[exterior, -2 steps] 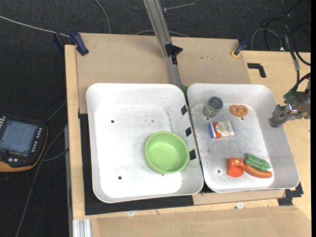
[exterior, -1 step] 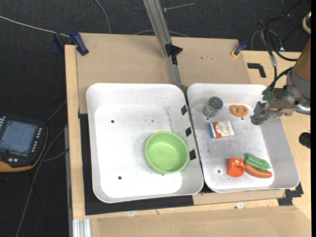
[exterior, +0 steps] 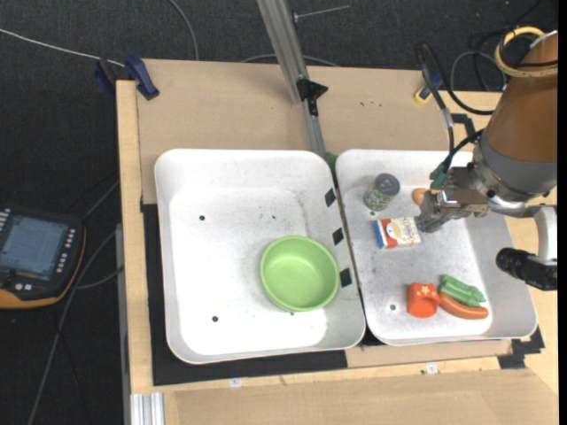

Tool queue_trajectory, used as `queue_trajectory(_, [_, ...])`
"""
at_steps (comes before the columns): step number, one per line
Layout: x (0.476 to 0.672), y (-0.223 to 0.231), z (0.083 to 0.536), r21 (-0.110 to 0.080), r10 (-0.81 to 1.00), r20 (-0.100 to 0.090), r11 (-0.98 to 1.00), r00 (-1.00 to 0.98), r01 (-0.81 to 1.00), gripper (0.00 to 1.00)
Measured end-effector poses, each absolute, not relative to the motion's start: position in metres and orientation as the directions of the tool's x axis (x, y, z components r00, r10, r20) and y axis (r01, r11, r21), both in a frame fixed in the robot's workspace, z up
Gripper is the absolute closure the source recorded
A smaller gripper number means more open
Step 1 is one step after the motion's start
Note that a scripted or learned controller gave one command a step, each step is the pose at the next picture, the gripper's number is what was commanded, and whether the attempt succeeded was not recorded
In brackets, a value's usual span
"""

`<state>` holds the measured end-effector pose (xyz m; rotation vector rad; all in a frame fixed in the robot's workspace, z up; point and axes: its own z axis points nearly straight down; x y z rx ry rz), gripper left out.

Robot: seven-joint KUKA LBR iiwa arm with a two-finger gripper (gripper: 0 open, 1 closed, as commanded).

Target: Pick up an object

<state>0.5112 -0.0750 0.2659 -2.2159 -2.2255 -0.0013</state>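
Observation:
In the right bin [exterior: 496, 326] lie a small white, red and blue carton [exterior: 395, 232], a grey-lidded can [exterior: 383, 190] on its side, a red toy [exterior: 423, 299], and a green and orange toy vegetable [exterior: 463, 296]. A small orange object [exterior: 418, 197] peeks out beside the gripper. My gripper [exterior: 433, 218] hangs low over the bin's upper middle, just right of the carton. Its fingers point down toward the bin floor close to the carton's right end. I see nothing held between them.
The left bin [exterior: 186, 202] holds a green bowl [exterior: 299, 273] near its right wall. A metal pole [exterior: 288, 38] slants over the bench between the bins. Black clips [exterior: 337, 234] sit on the divide. A handheld pendant [exterior: 35, 251] lies off the bench at left.

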Motion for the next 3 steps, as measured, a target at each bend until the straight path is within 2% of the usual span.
queue_trajectory(1, [0.504,-0.021,0.261,0.0,1.0,0.001,0.005,-0.005,1.0,1.0])
queue_trajectory(3, [0.519,0.083,0.261,0.0,1.0,0.001,0.005,-0.005,1.0,1.0])
